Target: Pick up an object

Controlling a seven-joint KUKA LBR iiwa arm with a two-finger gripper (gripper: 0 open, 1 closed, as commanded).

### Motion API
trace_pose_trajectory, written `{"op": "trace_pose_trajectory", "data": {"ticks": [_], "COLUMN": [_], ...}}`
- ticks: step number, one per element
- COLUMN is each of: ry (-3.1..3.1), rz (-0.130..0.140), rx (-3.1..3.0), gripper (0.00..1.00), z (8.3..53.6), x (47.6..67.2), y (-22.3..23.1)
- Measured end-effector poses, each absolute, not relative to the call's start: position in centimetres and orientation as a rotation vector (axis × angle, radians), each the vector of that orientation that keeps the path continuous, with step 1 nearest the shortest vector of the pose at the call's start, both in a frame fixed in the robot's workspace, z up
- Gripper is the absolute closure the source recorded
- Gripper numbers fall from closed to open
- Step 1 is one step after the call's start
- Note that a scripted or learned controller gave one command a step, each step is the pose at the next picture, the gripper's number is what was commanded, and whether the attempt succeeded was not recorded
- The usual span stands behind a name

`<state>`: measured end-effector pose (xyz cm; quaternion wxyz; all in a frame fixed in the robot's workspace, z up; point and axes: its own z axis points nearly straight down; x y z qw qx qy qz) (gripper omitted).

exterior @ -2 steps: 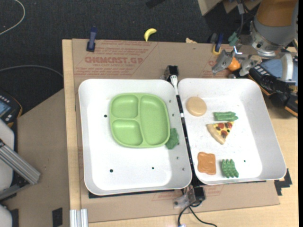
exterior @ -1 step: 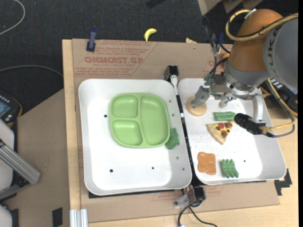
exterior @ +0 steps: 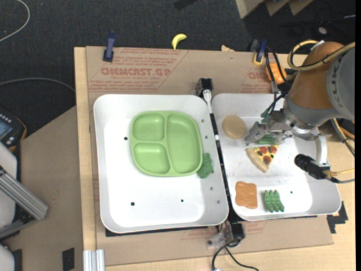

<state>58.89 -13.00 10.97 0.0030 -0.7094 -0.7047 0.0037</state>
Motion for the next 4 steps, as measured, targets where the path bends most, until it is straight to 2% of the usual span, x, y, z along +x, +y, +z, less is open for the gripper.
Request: {"op": "trace_pose_trajectory", "data": {"ticks": [1,2,3,4], "ry": [-2.228,-2.221,-2.234,-2.214], "rz": [-0.006,-0.011,-0.013,0.008], "rx": [-2.223,-2.231,-2.211,-2.221], "gripper": [0.0,0.0,0.0,0.0], "z": [8.9,9.0,19.1,9.6], "x": [65.4,59.2,55.0,56.5], "y": [-12.9,-17.3,-5.4,-9.3]}}
